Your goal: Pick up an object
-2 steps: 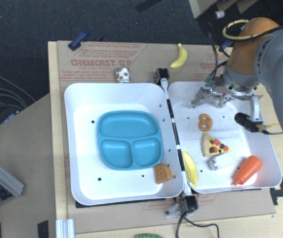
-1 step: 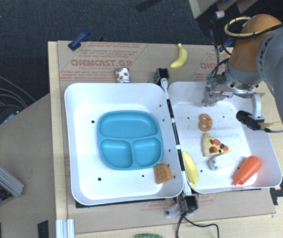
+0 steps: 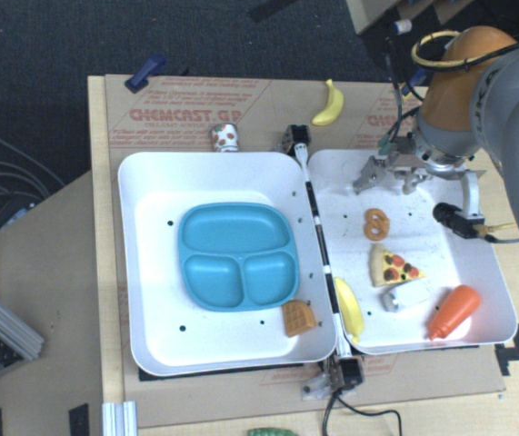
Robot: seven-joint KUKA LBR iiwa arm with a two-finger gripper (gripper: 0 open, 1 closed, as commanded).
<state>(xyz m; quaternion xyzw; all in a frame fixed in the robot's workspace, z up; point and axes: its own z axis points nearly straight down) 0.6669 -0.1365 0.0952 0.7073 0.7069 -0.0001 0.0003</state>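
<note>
Hovering hand (image 3: 388, 177) above right bin (image 3: 477, 330)

Grey arm (image 3: 504, 98) reaches in from the right, claw (image 3: 388, 173) pointing downward.

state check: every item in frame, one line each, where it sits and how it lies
gripper: over right bin's far edge, holding nothing visible
blue tray: flat in left bin
cracker: left bin, beside tray's near right corner
pretzel: flat, right bin
pizza slice: flat, right bin
carrot: lying in right bin's near right corner
banana: lying along right bin's left wall
second banana: on bench, outside bins
</note>
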